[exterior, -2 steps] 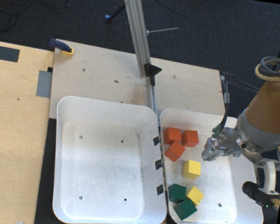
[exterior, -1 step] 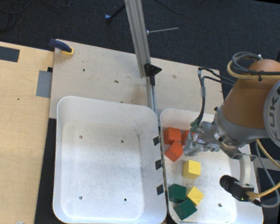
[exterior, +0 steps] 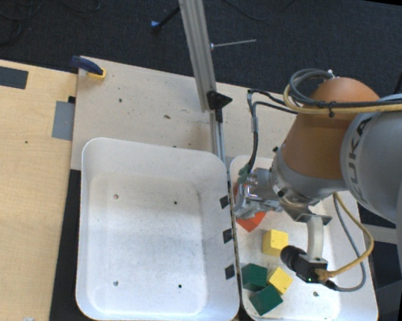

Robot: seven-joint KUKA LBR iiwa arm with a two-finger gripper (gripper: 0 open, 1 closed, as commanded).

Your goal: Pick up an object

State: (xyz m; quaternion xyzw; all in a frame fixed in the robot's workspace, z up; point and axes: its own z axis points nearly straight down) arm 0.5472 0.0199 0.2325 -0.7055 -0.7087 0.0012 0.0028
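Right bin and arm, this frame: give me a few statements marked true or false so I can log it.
1. The blocks lie in the right bin. True.
2. Two yellow blocks are in view. True: one yellow block sits above another.
3. The green blocks sit at the far end of the bin, away from the camera. False: both green blocks lie near the bin's front edge.
4. The arm is over the left bin. False: it hangs over the right bin, by the divider.
5. The orange block lies clear of the arm. False: it sits just under the wrist, partly hidden.
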